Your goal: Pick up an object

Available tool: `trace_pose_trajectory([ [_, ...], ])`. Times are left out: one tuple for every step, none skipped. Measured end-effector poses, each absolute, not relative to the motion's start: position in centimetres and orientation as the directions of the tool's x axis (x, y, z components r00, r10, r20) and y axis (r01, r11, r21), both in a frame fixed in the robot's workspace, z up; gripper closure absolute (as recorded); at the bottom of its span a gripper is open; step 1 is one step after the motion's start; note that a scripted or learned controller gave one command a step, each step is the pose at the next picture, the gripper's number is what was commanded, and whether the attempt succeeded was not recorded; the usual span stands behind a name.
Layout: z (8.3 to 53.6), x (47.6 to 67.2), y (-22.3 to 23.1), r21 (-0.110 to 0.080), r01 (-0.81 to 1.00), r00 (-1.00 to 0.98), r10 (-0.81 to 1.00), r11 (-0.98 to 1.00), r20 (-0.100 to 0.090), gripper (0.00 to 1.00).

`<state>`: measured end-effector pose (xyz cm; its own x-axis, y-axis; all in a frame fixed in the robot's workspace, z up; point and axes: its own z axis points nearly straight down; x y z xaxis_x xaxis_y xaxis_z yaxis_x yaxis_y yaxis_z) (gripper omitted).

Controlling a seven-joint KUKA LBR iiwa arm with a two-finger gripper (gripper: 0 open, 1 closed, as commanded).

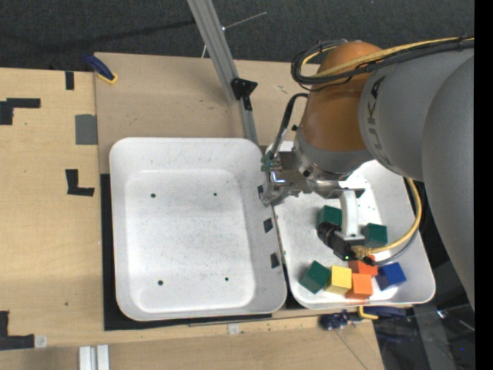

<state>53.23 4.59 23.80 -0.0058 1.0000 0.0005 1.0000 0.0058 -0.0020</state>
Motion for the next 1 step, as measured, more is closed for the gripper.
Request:
trace_pose_trajectory([
  [22.4,52.45,9.88,-0.004,1.0,-0.006,1.0,0.006,0.0,1.0],
])
